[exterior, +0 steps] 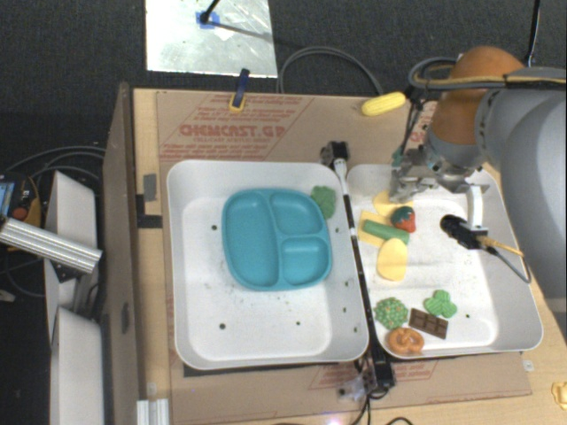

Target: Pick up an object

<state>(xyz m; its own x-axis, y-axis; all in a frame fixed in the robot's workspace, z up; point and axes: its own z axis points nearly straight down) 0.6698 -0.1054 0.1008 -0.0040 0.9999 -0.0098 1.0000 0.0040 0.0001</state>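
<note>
A brown cardboard sheet (232,124) with red print covers the desk under two white bins (199,326). At twelve o'clock from the left bin, a yellow-and-blue clip (239,94) sits on the cardboard's far edge. Beyond it, a shiny silver sheet (211,25) lies on dark carpet (62,51). At nine o'clock, black cables (44,162) curl near a metal bar (49,244).
</note>
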